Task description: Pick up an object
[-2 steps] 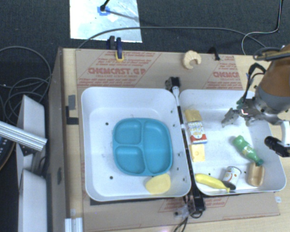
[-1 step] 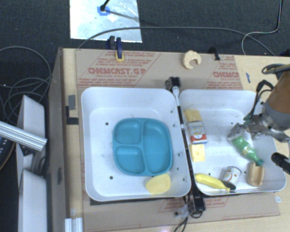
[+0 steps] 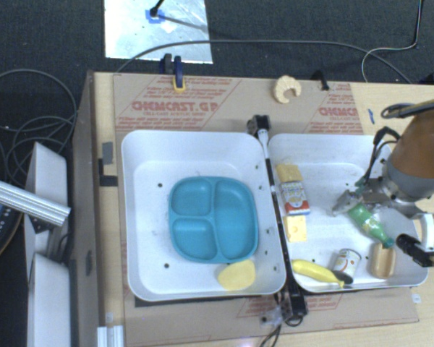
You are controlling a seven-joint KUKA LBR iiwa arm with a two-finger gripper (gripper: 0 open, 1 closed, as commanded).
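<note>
Progress: the gripper (image 3: 363,202) is low in the right bin (image 3: 325,163), right at a green bottle (image 3: 369,223); I judge the grasp under way, with nothing lifted clear yet.
Tool state: cannot tell; the wrist hides how the tool stands, and whether the bottle is truly caught is unclear.
Left to do: secure one object and raise it out of the bin.
Near edge, right bin: one banana (image 3: 315,272), one small tin can (image 3: 346,261), one tan block (image 3: 382,260).
Near edge, left bin (image 3: 148,157): one yellow round piece (image 3: 236,275).
Middle: one blue divided plate (image 3: 212,218), one yellow square (image 3: 296,229), one green bottle.
Farther: one red and white box (image 3: 295,198), one yellow slab (image 3: 288,173).
Bench beyond the bins: one pale curled piece (image 3: 286,89).
Count: two bins, one arm (image 3: 418,157).
</note>
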